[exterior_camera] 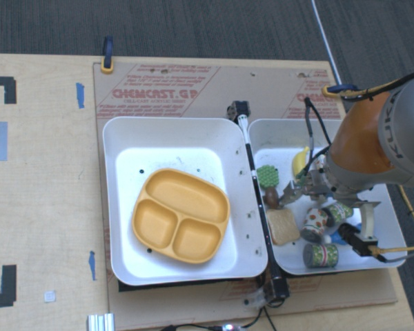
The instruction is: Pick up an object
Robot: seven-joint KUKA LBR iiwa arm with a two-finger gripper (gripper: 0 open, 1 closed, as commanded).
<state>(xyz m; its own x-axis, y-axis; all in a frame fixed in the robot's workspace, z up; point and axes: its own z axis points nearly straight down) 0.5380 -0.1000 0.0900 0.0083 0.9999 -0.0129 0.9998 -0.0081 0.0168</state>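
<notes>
Orange-banded, the arm (362, 143) hung over the right bin (393, 243), gripper (317, 185) low among clutter; its grip I couldn't tell. Nothing looked lifted; can (321, 255) at six o'clock.

1. The arm (393, 126) enters from the right, its grey body sloping down and leftward.
2. An orange band (359, 140) wraps the arm just above the wrist, up and to the right of the fingers.
3. The wrist points steeply downward, black cables looping over its left side.
4. The gripper (310, 188) hangs low beneath the band, largely masked by the wrist.
</notes>
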